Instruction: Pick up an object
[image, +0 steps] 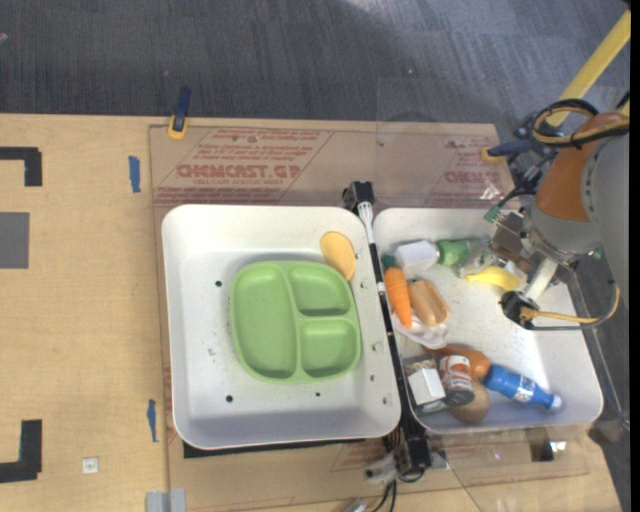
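floor (300, 50): dark grey carpet, top | desk (70, 330): tan board, black corner marks, blue tape bits | clear printed sheet (260, 165) under bins | light: even, soft

Two white bins (190, 330), smooth plastic, faint sheen. Green divided tray (296, 320), matt moulded plastic. Surface (80, 300), pale wood-look board, matt; brown printed cardboard sheet (250, 165) beneath bins, dull paper finish. Orange carrot (398, 292) and yellow banana (490, 277), smooth toy plastic. Blue bottle (520, 387), glossy plastic, white cap. Arm casing (605, 200), smooth grey, orange band satin.
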